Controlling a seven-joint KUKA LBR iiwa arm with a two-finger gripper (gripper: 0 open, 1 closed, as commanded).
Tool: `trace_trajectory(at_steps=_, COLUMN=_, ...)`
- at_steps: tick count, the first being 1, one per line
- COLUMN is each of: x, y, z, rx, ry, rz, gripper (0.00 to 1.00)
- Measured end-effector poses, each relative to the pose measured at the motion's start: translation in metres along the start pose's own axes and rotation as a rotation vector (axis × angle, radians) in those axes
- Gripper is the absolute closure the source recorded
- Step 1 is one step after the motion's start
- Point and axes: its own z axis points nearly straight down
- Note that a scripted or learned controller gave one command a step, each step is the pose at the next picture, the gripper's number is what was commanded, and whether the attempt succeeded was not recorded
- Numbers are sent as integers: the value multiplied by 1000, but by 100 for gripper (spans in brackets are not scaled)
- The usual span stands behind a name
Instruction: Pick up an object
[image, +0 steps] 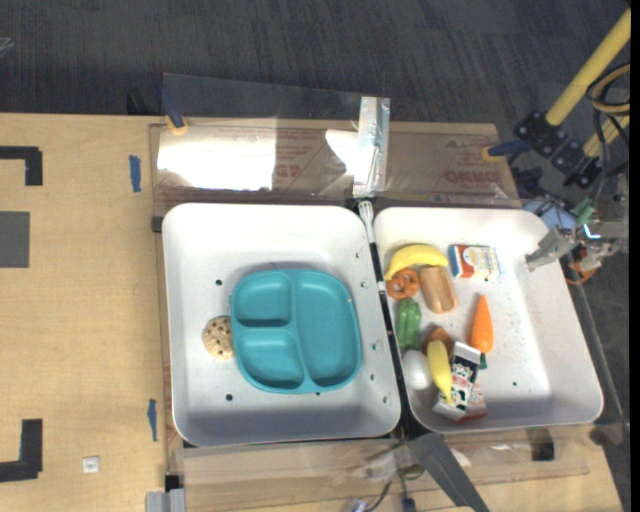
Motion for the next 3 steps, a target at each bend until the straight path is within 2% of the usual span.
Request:
trace_trajectory(at_steps=1, x=31, y=11, z=131, rx=8, ry=3, rz=-98, gripper=0)
trace_trajectory(at_steps=2, x=101, y=-19, z=141, rx=-7, ry=-1, rz=-232, gripper=0)
trace_trajectory(at_steps=3, x=100, y=-17, z=129, rx=-14, ry=-3, rz=-231, gripper=100)
